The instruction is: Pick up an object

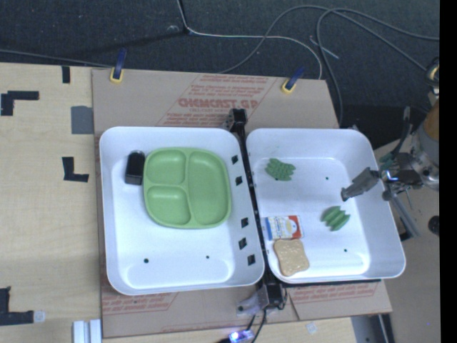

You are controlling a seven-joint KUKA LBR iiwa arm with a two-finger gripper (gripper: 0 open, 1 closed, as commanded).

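The right bin (360, 145) holds a dark green leafy piece (280, 169) near its back left and a light green pod (335, 218) toward its right. A small white, blue and red packet (283, 227) and a tan bread-like slab (291, 257) lie at its front left. My gripper (359, 186) hangs over the right bin's right side, just above and to the right of the pod. I see nothing held in it.
The left bin (114, 213) holds a green divided plate (188, 188) with a small black block (134, 167) at its left. Black clips (246, 224) run along the seam between the bins. Cables cross the dark floor behind the bench.
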